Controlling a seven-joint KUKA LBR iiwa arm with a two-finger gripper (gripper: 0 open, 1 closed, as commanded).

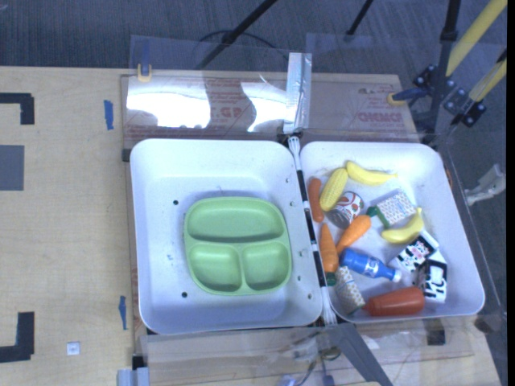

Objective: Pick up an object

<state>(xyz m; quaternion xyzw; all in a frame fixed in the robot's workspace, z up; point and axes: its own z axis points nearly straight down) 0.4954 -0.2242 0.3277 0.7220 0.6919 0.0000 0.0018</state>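
Choose the red pepper [395, 301] at 6 o'clock in the right bin [460, 215]; it lies free. Pincer state: I cannot tell.

One camera sits high above the bench [64, 215], looking down at a slant over both white bins [153, 167].

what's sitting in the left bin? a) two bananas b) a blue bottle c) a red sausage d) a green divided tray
d: the green divided tray, with three compartments, lies in the left bin, while the bananas, the blue bottle and the red piece all lie in the right bin.
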